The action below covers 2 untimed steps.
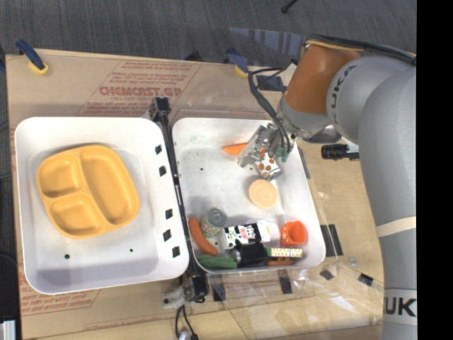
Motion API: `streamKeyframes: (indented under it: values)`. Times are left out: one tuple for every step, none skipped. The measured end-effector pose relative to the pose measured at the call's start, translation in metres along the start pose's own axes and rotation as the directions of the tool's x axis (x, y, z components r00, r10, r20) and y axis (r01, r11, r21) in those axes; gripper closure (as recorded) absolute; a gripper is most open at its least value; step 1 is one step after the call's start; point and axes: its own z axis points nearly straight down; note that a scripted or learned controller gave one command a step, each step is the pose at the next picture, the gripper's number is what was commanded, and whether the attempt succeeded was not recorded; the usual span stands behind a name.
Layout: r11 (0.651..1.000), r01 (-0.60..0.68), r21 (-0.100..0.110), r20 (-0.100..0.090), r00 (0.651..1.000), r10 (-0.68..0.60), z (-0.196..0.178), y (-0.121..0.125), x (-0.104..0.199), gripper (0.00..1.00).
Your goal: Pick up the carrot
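The carrot [234, 148] is a small orange piece lying on the floor of the right bin [205, 161], near its far wall. My gripper [260, 153] is low over the bin just to the carrot's right, and its metal tip reaches the carrot's right end. The view does not show whether the carrot is held. A red-and-white spotted item [268, 165] sits right below the gripper.
A tan round disc [262, 194] lies in front of the gripper. Along the right bin's near wall sit a grey can [214, 219], a red sausage [202, 237], a green item [218, 261], a black-and-white box [248, 234] and an orange cup [293, 233]. The left bin [28, 140] holds a yellow divided plate [86, 188].
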Motion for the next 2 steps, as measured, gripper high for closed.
streamKeyframes:
  values:
    - [1.000,0.002,0.000,-0.005,1.000,-0.002,0.001,0.001,0.001,0.00]
    - [0.971,-0.237,-0.019,-0.003,0.971,0.237,0.011,0.003,0.000,0.00]
